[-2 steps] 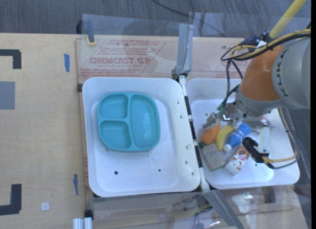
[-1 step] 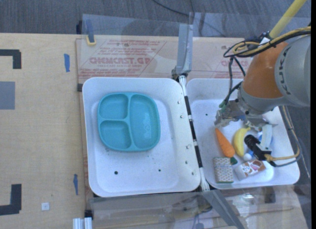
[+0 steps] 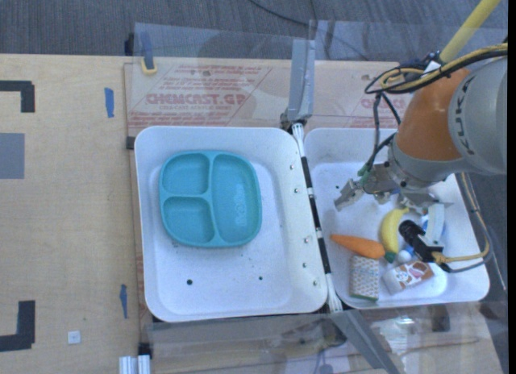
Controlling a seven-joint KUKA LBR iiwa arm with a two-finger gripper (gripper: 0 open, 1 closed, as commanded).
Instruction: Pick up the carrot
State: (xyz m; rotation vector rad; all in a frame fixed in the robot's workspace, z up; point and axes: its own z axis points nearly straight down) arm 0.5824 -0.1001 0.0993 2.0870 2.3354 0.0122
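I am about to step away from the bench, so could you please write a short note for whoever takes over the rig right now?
Gripper: over the upper part of the right bin, up and left of the carrot, holding nothing that I can see; whether it is open or shut cannot be told.
Carrot: lying in the right bin, beside the banana, above a small patterned packet.
Left bin: holds a teal divided plate.
Done: nothing yet; the carrot is ungrasped.
Left: bring the gripper down to the carrot, grasp it, lift.
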